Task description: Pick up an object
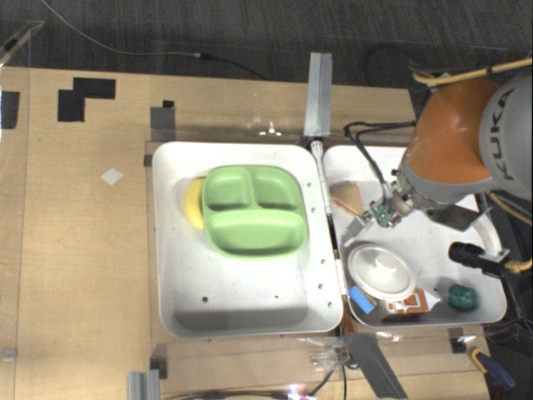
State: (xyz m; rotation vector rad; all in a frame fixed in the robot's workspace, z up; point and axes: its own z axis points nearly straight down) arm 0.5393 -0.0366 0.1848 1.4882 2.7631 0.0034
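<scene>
My gripper [385, 212] sits mid-right above the white bowl [381, 271]; can't tell its state, could easily clip the rim.

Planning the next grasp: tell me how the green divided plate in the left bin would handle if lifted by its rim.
The green divided plate looks like moulded plastic, so probably stiff and fairly light. Its smooth, rounded rim may slip. It partly covers a yellow object, so lifting one side could tilt it or nudge that object.

divided plate [253, 209] in left bin [179, 307], bowl [381, 271] in right bin [491, 307].
</scene>
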